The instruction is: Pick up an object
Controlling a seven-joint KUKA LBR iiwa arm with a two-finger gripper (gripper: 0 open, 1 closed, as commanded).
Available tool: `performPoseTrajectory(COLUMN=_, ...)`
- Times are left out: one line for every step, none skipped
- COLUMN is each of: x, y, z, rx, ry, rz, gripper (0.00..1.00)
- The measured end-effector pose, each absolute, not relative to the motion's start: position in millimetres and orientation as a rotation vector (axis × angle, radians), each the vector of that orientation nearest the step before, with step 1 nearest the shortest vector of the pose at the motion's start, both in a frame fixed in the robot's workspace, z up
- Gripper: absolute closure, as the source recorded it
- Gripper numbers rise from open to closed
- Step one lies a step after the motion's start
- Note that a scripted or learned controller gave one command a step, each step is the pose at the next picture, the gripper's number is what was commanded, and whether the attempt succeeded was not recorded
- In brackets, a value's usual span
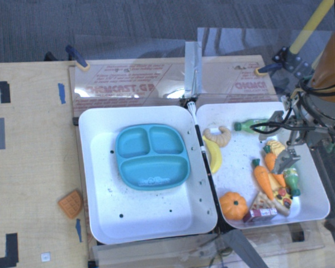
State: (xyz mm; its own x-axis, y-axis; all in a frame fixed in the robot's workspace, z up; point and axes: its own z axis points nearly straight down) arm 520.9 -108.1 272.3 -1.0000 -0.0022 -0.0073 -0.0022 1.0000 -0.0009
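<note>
In the right bin (pixel 319 204), toward three o'clock of the view: my end effector (pixel 285 161), fingers slightly spread, tips low over a cluster of toy food, nothing seen pinched between them.

Contents of the right bin, by position:
- carrot (pixel 263 179), orange, lying slantwise just at seven o'clock of my end effector; whether it touches the tips I cannot tell
- small mixed pieces (pixel 272 150) at eleven o'clock of the end effector, yellow and orange, too jumbled to name
- green piece (pixel 292 180) just at five o'clock of it
- pizza slice (pixel 273 201) near the bin's six o'clock edge, with a small red-labelled item beside it
- pumpkin (pixel 234 205), orange, at the bin's seven o'clock corner
- banana (pixel 213 155), yellow, along the nine o'clock wall
- beige curled piece (pixel 219 134) touching the banana's upper end
- green bottle (pixel 251 125), lying flat near twelve o'clock

Left bin (pixel 97 179): one blue divided plate (pixel 152 157), three compartments, roughly central

On the table (pixel 29 166), at nine o'clock of the left bin: a small waffle-like brown square (pixel 71 203)
</note>
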Motion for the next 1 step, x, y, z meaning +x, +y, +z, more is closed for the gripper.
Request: performPoseTrajectory(x=513.8, y=-104.9, z=99.0, rx=0.130, ry=3.135, rz=0.000, gripper=0.00)
